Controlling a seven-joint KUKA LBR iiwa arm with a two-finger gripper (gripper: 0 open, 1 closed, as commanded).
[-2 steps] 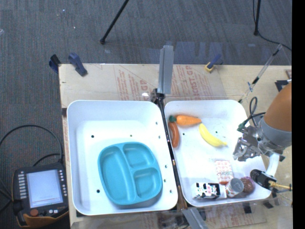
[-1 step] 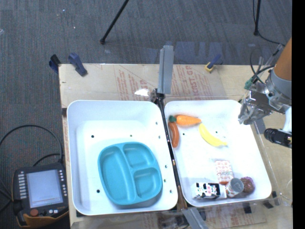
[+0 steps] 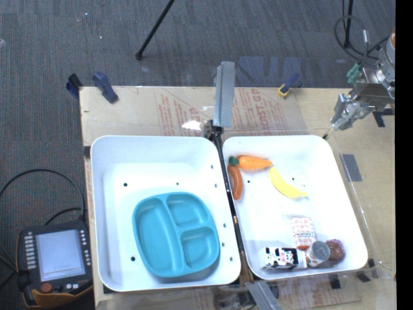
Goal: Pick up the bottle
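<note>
The bottle [image 3: 306, 237], small with a red and white label and a grey cap end, lies near the front right corner of the right bin [image 3: 322, 148]. It rests between a black and white carton [image 3: 280, 258] and a dark red round item [image 3: 335, 249]. My gripper [image 3: 341, 118] hangs beyond the right bin's far right corner, above the bench and well away from the bottle. Nothing shows at its tip.
In the right bin's far half lie a carrot [image 3: 253, 163], a sausage [image 3: 237, 182] along the left wall, and a banana [image 3: 286, 184]. The left bin [image 3: 110, 154] holds a blue divided tray [image 3: 175, 234]. A grey upright post [image 3: 224, 102] stands behind the bins' junction.
</note>
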